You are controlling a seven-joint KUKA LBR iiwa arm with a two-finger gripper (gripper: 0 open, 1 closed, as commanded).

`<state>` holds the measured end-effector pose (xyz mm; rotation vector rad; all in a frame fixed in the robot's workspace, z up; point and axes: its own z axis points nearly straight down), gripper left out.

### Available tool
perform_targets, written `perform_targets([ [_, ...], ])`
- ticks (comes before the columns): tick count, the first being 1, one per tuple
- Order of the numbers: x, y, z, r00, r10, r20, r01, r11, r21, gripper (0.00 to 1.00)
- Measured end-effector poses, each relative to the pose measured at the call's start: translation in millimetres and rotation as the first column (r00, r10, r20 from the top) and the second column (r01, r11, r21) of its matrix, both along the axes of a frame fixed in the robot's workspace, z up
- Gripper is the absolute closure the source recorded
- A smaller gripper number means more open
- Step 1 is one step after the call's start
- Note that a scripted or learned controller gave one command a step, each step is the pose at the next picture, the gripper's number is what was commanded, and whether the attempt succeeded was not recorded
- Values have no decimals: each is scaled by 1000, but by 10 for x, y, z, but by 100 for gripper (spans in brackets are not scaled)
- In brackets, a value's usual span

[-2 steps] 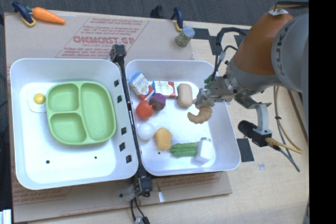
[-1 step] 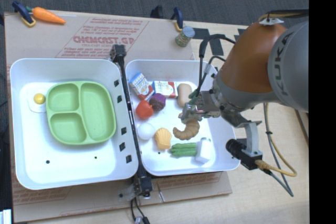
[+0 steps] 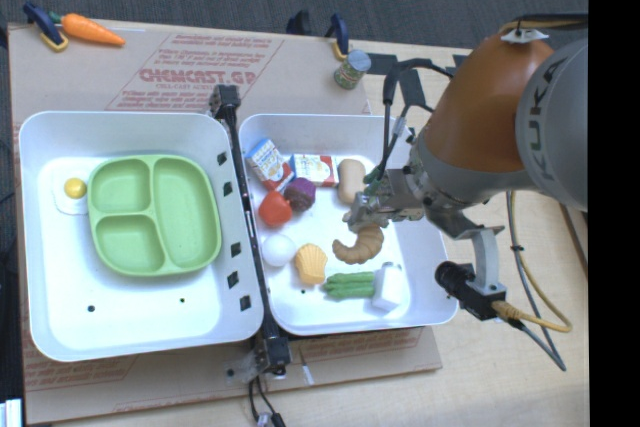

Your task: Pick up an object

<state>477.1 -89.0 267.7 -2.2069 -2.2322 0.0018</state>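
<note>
Your end effector hangs low over the right bin, directly above the croissant and apparently touching its top; whether it is released or clenched, you cannot tell. Just beside the croissant lie a yellow shell and green beans. The left bin holds a green divided plate.
</note>
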Motion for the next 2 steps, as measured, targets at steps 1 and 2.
perform_targets([
  [1, 7, 828, 253, 1000, -4, 6, 4, 1000, -1, 100],
  [2, 16, 828, 356, 1000, 1, 8, -1, 1000, -1, 100],
])
